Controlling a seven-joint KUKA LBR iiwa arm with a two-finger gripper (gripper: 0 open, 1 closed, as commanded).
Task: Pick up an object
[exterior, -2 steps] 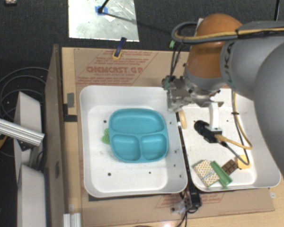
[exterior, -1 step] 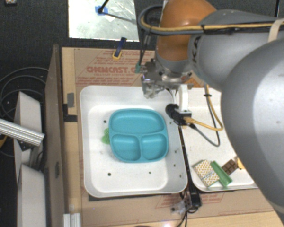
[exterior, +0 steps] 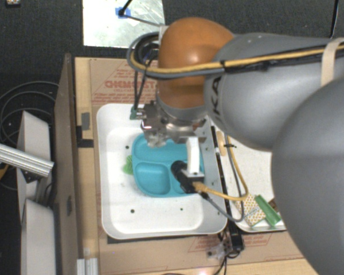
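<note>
Cardboard (exterior: pixel 112 85) under bins: red "CHI…" print; gripper (exterior: pixel 160 135) over blue tray (exterior: pixel 155 173).

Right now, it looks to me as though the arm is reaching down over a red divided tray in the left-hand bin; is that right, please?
Not quite: the divided tray is blue, not red. The camera view shows it lying in the left-hand bin with the arm reaching down over it, as you say.
</note>
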